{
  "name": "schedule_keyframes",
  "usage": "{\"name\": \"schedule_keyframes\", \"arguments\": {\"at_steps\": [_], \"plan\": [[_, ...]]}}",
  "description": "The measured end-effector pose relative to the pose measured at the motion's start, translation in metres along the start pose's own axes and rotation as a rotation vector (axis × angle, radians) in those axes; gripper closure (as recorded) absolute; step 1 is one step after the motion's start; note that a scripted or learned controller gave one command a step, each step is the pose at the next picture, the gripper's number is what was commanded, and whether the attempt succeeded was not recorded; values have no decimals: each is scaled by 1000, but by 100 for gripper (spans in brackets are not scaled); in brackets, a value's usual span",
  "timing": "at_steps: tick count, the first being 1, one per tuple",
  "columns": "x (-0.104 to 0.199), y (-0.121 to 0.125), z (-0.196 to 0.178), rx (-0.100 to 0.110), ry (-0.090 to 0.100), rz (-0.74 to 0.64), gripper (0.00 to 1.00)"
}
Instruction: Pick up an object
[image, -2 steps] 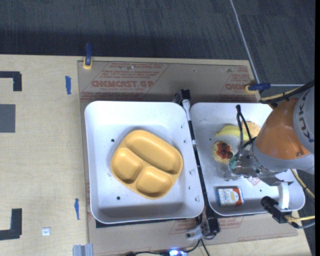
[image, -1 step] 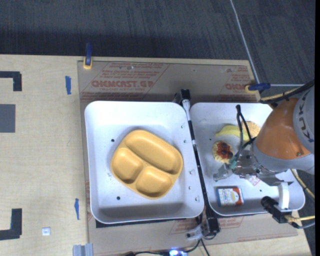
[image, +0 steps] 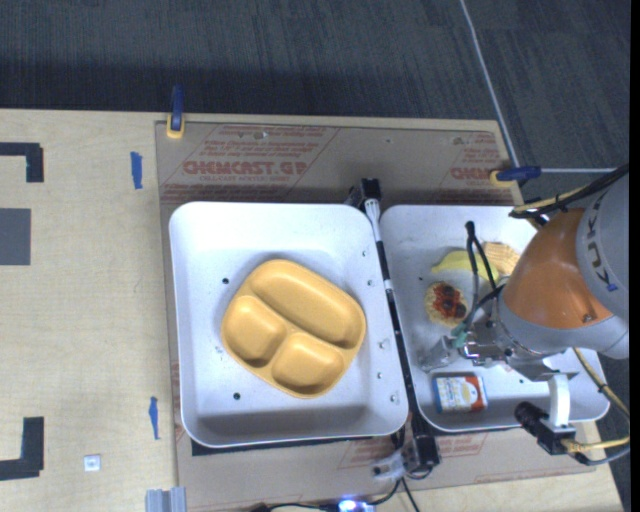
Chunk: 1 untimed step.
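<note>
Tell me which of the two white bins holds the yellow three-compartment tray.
The left bin: the yellow tray lies alone in its middle. The right bin holds small items and the arm.

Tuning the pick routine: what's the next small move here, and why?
Probably a short straight descent. The gripper sits low in the right bin, among a yellow banana-like item, a round red-and-yellow piece and a small carton. Nothing visibly sits between its fingers, so no pick is confirmed.

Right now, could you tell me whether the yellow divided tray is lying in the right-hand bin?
No, the yellow tray lies in the left bin.
</note>
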<state>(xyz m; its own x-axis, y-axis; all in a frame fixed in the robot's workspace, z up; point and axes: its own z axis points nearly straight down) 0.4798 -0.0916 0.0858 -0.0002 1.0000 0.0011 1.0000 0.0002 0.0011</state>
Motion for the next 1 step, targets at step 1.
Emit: {"name": "schedule_keyframes", "arguments": {"at_steps": [1], "plan": [[-1,2,-11,-6,-2,0,100]]}}
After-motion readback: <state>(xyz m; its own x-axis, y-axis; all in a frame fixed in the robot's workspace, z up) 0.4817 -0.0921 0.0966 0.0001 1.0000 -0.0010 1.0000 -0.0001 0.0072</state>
